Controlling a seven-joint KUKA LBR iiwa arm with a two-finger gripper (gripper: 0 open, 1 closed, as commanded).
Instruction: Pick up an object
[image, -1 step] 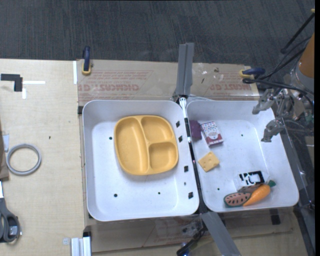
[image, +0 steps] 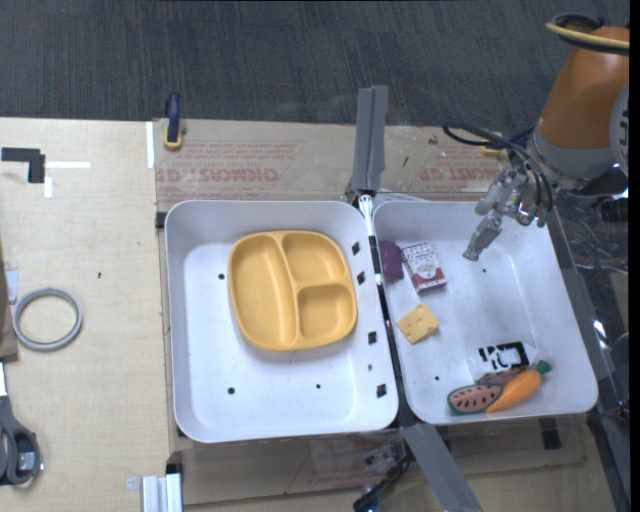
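Observation:
My gripper (image: 480, 243) hangs over the far right part of the right bin (image: 560, 300), its fingers pointing down-left, with nothing between them. Left of it lies a small red-and-white carton (image: 424, 266) beside a purple piece (image: 391, 261). A yellow cheese wedge (image: 417, 323) sits nearer the bin's middle-left. At the near right corner lie an orange carrot (image: 518, 388), a brown-and-green toy slice (image: 470, 398) and a black-and-white item (image: 503, 355).
The left bin (image: 200, 400) holds a yellow divided plate (image: 292, 289). A grey divider bar (image: 370, 140) rises between the bins at the back. On the bench at left lie a grey tape ring (image: 45, 318) and scissors (image: 18, 455).

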